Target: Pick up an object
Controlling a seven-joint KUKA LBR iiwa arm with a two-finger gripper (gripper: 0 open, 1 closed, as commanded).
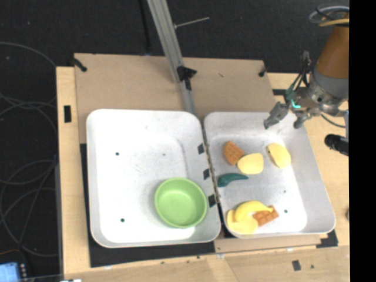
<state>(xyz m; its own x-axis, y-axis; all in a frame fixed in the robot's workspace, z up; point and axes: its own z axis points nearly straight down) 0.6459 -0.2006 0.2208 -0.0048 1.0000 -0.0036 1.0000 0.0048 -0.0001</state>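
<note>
The arm comes in from the right, its orange band above a grey wrist, and the gripper hangs over the far right corner of the right bin. Its two fingers are spread apart with nothing between them — the white bin floor shows in the gap.

The right bin holds the loose pieces. An orange waffle lies left of centre, and just to its right a pale yellow piece sits almost touching it. A second yellow piece lies further right, just nearer than the gripper and apart from it. A dark teal piece lies against the bin's left wall, nearer than the waffle. At the near edge a yellow banana curls around a small orange block that rests on it.

The left bin holds a green bowl, upright, at its near right corner.

Both bins sit side by side on a brown bench; a grey pole rises from the far side between them — slanting up to the left
</note>
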